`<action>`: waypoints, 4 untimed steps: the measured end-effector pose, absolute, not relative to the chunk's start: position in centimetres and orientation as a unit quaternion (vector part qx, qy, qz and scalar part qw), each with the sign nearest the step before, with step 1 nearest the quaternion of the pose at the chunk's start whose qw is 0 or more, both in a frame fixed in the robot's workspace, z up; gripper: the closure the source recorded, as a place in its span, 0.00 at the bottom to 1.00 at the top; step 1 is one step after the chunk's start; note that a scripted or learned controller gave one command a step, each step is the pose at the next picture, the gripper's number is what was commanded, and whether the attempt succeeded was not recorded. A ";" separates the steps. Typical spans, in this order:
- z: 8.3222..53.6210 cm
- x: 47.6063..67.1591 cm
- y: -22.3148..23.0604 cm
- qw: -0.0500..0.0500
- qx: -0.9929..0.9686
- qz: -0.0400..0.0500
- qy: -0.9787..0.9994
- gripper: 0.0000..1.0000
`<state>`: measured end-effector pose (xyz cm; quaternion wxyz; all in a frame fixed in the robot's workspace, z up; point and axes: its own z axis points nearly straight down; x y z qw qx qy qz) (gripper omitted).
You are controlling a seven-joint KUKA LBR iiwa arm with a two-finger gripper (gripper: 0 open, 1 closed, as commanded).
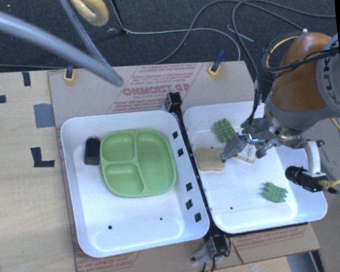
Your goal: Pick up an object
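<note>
The grey arm with its orange band enters from three o'clock and hangs over the right-hand shallow white plastic bin (305, 212), wrist bent toward nine o'clock. The two-finger gripper (235, 149) sits low near the bin's middle, just beside a flat tan sponge-like square (209, 159) at its nine o'clock. Whether the fingers are parted or together cannot be told from this angle, and nothing is visibly held between them.

Candidate objects in the right bin: the tan square, touching or nearly touching the fingertip end; one bumpy green toy piece (223, 130) at the gripper's eleven o'clock, near; a second bumpy green toy piece (275, 192) at five o'clock, well apart.

Risks, as judged:
- The tan square lies flat and close to the divider (188, 160) between the bins; a descent from the side could push it against that wall rather than capture it.
- Its low profile may let the fingers close above it.
- The cable loop at the wrist hangs close to the bin's three o'clock rim and could snag.

Count:
- white bins: two
- green toy pieces: two, both right bin
- tan squares: one
- light green compartment plates (138, 162): one, left bin (132, 239)
- small black blocks (92, 151): one, touching the plate's nine o'clock edge
</note>
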<state>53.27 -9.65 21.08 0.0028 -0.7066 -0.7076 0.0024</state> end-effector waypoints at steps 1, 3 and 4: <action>14.7 52.7 -9.3 0.004 -0.707 0.003 -0.707 0.00; 11.3 53.2 -9.5 0.002 -0.706 0.001 -0.708 1.00; 17.5 52.9 -9.6 -0.002 -0.707 -0.001 -0.707 1.00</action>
